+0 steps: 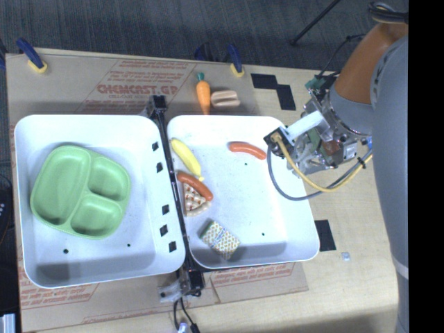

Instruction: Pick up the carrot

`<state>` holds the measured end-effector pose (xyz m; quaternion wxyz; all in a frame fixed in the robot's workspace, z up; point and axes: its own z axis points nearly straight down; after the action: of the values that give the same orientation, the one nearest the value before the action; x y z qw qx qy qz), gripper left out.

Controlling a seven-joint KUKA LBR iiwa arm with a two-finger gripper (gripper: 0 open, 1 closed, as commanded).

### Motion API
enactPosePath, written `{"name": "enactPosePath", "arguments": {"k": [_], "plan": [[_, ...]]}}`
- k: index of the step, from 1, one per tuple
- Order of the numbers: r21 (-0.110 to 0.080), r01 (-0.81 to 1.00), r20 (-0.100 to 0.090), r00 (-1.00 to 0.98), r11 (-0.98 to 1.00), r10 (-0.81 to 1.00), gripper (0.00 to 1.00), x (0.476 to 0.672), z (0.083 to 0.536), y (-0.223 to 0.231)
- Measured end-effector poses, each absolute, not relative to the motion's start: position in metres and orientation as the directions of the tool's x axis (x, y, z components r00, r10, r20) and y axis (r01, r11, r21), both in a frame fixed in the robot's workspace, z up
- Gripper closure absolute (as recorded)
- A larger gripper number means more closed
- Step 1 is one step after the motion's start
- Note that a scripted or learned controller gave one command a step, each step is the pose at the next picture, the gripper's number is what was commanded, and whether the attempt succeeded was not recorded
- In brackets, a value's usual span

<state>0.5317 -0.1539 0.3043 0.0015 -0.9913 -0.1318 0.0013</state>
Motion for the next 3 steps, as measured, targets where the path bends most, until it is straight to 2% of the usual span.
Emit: {"name": "enactPosePath", "arguments": {"k": [1, 2, 3], "plan": [[-0.004, 0.256, -0.003, 0.967, -0.967, 0.256, 1.0, 0.618, 0.321, -0.19], [-0.006, 0.32, -0.005, 0.947, -0.947, 0.32, 1.0, 0.567, 0.245, -0.155], [-0.002, 0.205, -0.002, 0.979, -0.979, 0.205, 1.0, 0.534, 0.364, -0.16]]}}
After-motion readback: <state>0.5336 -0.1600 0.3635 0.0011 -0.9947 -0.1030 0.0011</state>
